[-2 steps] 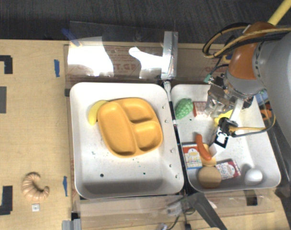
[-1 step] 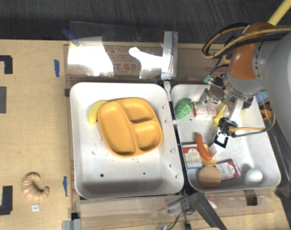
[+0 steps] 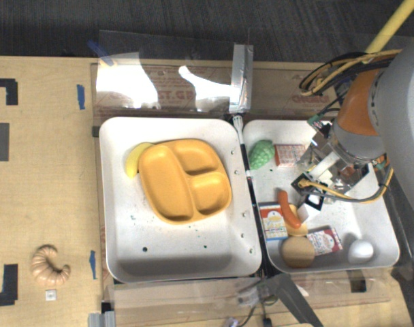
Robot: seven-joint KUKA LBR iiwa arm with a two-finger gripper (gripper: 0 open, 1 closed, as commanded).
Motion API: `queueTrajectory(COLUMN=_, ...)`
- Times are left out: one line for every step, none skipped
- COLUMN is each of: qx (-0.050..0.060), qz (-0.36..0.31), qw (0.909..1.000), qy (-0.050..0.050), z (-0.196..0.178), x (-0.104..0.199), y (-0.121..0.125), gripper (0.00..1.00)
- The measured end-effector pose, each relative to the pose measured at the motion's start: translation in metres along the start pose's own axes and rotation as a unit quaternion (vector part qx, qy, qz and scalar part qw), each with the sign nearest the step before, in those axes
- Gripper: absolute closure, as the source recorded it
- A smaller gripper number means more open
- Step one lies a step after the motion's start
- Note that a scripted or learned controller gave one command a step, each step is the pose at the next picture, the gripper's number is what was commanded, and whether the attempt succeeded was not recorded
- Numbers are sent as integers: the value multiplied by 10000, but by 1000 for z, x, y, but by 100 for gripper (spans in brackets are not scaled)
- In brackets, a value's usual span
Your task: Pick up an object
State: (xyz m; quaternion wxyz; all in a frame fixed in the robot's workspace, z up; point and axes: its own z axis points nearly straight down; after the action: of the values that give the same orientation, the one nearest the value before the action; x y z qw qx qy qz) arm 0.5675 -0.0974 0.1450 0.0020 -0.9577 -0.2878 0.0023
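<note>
The right bin (image 3: 377,213) is crowded, and that looks like the main risk: the hand (image 3: 310,191) hangs low over the middle of it, just above an orange carrot-like piece (image 3: 289,208) that lies across a small red-and-white packet (image 3: 273,223), with a brown potato-shaped object (image 3: 298,251) touching the packet's lower corner. Coming down here, I'd expect a finger to land on the packet or nudge the carrot sideways instead of straddling it, so the close could catch nothing or 2 things at once. The cables looped round the wrist could also snag. From where I stand the dark fingertips blur together against the white floor, so I cannot tell how far apart they are, and nothing is visibly gripped. A green ball (image 3: 261,153), another packet (image 3: 322,240) and a white ball (image 3: 361,251) sit well apart from it.
</note>
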Motion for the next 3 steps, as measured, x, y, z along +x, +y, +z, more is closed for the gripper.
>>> queueTrajectory(qx=-33, qz=-42, qw=10000, qy=38, z=58, x=-25, y=-14, gripper=0)
queueTrajectory(qx=-38, qz=-39, qw=10000, qy=45, z=47, x=-24, y=-14, gripper=100)
queueTrajectory(qx=-30, qz=531, qw=9986, qy=50, z=57, x=-31, y=-19, gripper=100)
